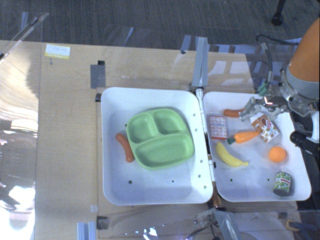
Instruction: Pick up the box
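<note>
Two box-like items lie in the right bin (300, 196). A flat red and white box (217, 127) rests by the bin's left wall. A small orange and white carton (265, 128) lies tilted near the middle. My gripper (261, 107) hangs just beyond the carton's far end, over the back of the bin. Its metal fingers (248, 111) stand spread apart, and nothing shows between them. The grey arm with its orange band (306, 59) comes in from the right.
The right bin also holds a sausage (232, 113), a carrot (244, 137), a banana (230, 155), an orange (277, 155) and a green can (283, 183). In the left bin (112, 184) sit a green divided plate (160, 138) and another sausage (125, 147).
</note>
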Tool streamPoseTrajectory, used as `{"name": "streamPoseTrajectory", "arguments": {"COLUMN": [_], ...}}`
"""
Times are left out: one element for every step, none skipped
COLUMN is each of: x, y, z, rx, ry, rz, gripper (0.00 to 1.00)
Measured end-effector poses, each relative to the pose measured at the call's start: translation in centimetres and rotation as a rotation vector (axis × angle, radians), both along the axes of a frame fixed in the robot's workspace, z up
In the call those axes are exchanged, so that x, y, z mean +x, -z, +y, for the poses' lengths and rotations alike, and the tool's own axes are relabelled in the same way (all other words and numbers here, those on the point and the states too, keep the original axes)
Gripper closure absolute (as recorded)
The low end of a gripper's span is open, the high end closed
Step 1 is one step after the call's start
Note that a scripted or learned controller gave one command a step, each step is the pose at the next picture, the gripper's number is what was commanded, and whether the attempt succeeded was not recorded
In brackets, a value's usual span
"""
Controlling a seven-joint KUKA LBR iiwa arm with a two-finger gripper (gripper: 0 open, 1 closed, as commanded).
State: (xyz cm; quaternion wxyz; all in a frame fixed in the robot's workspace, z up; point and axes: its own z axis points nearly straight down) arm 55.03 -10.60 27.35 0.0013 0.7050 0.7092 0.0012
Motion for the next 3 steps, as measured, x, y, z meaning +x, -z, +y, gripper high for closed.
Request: {"name": "streamPoseTrajectory", "arguments": {"x": [-6.27, -6.26, -6.26], "y": [6.19, 6.18, 6.18], "z": [7.23, 7.19, 7.19], "rx": [0.0, 0.0, 0.0], "ry": [0.011, 0.012, 0.012], "rz": [0.001, 0.0, 0.0], "gripper": [0.0, 0.0, 0.0]}}
